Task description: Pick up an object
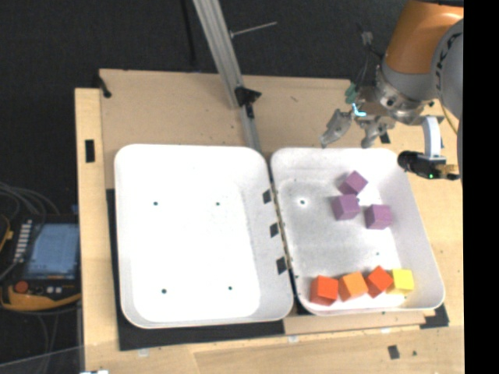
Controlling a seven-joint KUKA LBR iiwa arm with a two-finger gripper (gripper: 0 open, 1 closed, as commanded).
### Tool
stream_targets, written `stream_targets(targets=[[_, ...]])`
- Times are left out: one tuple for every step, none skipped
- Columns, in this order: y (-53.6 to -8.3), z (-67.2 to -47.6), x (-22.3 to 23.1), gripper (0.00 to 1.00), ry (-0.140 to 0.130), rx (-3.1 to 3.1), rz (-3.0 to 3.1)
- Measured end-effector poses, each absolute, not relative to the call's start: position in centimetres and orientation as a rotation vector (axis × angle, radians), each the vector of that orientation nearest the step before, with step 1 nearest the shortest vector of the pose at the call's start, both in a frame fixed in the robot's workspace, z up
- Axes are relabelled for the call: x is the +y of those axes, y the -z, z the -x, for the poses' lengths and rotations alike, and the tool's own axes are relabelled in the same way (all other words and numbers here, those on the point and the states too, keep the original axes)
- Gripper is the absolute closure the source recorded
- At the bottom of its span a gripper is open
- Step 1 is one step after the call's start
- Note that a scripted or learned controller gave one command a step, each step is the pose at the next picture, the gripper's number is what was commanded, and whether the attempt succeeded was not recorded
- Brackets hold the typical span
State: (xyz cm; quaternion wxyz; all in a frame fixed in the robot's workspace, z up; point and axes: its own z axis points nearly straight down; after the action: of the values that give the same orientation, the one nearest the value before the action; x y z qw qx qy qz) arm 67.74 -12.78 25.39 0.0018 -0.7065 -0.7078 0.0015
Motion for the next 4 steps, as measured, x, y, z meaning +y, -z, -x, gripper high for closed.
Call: stream_targets(targets=[[-25.8,-67.8,-12.8,0.00,-0.003,-2.227,2.218],[-21.2,-67.1,-13.4,0.00,-0.007,-2.219,2.222],[-16.5,-66.2,-13.9,0.00,-0.007,-2.218,2.223],[-13.1,-66.5,-14.4,0.00,0.009,-2.228,2.232]])
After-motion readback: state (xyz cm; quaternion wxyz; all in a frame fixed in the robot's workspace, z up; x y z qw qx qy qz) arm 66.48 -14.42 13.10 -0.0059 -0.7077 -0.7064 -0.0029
